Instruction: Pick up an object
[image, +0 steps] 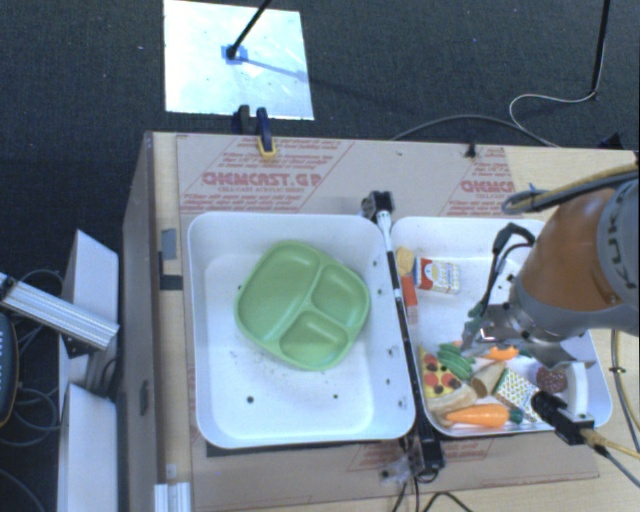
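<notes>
The right white bin holds several toy foods: a white carton with a red label, a yellow piece, a pizza slice, a green vegetable, an orange carrot, a small orange piece and a dark red round piece. My gripper hangs low in this bin, just above the green vegetable and beside the small orange piece. The grey and orange arm covers the bin's right side. I see nothing clearly held.
The left white bin bears a green divided plate. A black clamp sits on the ridge between the bins. A yellow and blue clamp is at the bench's far edge.
</notes>
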